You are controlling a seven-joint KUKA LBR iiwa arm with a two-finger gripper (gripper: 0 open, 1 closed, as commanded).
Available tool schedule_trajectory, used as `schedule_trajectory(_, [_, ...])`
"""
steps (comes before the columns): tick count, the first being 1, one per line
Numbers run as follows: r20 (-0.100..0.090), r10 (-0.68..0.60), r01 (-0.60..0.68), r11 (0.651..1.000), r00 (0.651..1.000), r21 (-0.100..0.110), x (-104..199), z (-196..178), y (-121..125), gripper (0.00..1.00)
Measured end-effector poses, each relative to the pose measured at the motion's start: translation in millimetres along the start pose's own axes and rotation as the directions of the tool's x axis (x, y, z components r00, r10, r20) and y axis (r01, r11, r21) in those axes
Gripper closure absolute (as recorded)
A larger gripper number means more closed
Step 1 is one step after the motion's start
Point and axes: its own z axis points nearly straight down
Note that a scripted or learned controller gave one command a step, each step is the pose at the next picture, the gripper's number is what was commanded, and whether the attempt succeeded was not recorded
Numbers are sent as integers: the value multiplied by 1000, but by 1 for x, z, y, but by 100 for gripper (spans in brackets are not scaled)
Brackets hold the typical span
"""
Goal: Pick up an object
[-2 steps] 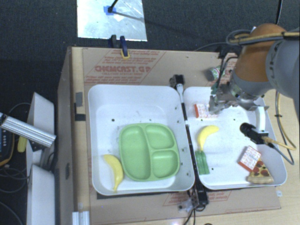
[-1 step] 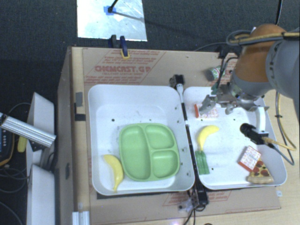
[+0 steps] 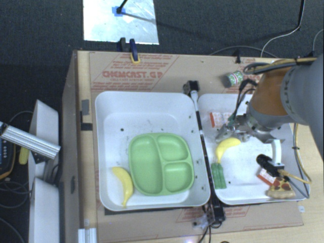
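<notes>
The yellow banana (image 3: 229, 144) lies just under the pincer (image 3: 232, 133), a little toward the near side of it, on the floor of the bin (image 3: 243, 184) where the arm works. I judge it the most likely thing to be picked. The pincer is low over the banana's upper end and perhaps touches it, but I cannot tell whether it is spread, pressed together, or already pinching the fruit. Nothing shows the banana lifted from the floor. To do this step well, I think the pincer should come across the narrow width of the banana, near its middle and not at the thin tip, because a curved, smooth body can slip or turn out at the end. A green stick (image 3: 218, 175) lies farther on the near side of the pincer, close to the wall between the bins, and a red and white packet (image 3: 220, 118) lies just on the far side. Both are apart from the banana, so a straight descent should not disturb them.
</notes>
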Motion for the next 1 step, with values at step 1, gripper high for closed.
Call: schedule_trajectory(1, [0, -4, 4, 1000, 1000, -3, 11, -1, 85, 0])
